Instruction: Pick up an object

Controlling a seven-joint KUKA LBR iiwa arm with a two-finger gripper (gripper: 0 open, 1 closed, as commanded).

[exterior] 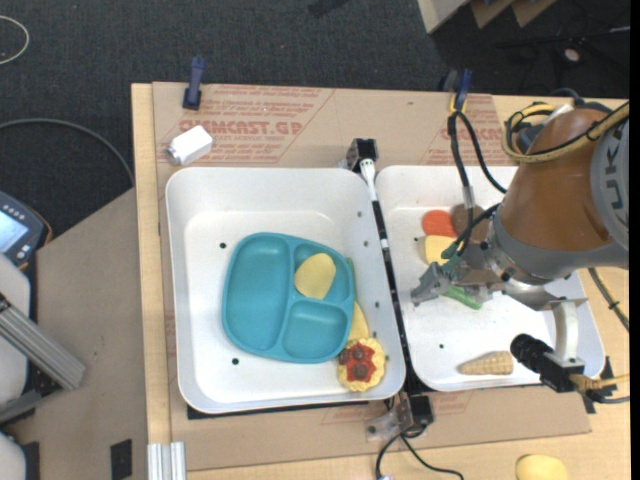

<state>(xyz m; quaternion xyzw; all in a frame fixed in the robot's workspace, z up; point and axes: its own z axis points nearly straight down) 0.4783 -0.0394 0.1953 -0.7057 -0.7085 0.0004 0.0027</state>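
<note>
Green piece (468, 295) lies under my gripper (432, 286) at right of frame; jaws unclear (cannot tell), so it may slip sideways.

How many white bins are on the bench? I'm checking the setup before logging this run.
2. The left bin holds a blue divided plate; the right bin sits beside it, under the arm, with the gripper low over it.
</note>
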